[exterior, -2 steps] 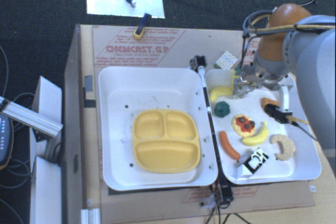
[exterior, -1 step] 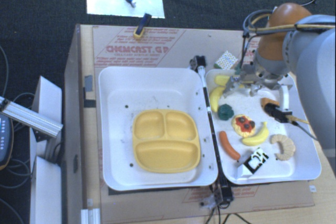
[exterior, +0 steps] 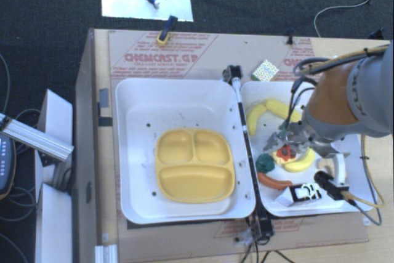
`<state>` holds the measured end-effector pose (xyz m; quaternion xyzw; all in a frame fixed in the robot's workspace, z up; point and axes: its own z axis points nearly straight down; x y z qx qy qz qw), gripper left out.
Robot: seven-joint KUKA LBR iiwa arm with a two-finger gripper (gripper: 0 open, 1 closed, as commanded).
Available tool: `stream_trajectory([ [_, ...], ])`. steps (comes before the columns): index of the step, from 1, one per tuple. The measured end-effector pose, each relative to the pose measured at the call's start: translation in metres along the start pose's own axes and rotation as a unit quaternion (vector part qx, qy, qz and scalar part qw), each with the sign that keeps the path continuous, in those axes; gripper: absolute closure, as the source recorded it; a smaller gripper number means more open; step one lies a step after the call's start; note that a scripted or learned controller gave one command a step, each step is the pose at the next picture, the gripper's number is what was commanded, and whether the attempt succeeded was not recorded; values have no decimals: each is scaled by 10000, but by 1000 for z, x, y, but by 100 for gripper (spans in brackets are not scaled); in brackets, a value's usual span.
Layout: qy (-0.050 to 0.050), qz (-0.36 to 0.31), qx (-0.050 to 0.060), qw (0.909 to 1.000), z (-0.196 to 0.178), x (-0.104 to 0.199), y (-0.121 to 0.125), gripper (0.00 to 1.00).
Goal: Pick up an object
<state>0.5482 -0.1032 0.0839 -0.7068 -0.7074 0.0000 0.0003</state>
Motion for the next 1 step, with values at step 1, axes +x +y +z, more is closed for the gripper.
stream_trajectory([
  [1,-1,-5,-20,10000,-11,0,1,100],
])
